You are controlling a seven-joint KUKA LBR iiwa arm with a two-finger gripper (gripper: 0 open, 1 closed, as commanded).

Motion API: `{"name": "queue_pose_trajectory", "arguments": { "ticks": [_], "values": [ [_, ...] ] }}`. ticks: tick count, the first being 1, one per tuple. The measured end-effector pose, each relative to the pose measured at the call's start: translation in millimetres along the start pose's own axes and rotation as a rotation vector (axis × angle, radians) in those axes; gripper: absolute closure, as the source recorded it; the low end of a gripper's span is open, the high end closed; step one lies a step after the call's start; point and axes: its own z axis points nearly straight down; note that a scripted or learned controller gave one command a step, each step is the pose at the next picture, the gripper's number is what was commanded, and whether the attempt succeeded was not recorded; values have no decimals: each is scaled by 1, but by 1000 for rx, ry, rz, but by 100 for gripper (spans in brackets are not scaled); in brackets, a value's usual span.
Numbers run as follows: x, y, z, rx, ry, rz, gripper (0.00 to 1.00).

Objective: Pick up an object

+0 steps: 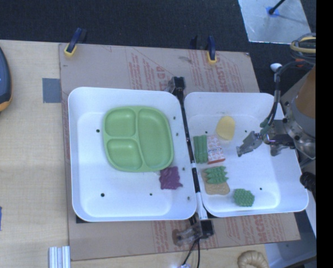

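Centring the claw (249,145), whose grip state I cannot tell, above the yellow piece (226,127) near the right bin's (289,205) far edge should help.

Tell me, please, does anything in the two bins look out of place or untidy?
Nothing looks spilled or broken. The green divided plate lies flat in the left bin, slightly turned against the walls, with a purple piece off its corner. In the right bin, the small items crowd its left side.
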Motion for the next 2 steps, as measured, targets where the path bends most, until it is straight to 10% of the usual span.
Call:
{"name": "queue_pose_trajectory", "arguments": {
  "ticks": [1,2],
  "values": [
    [-6,120,37,-7,-4,-5,0],
    [-1,141,98,4,-2,-4,0]
  ]
}}
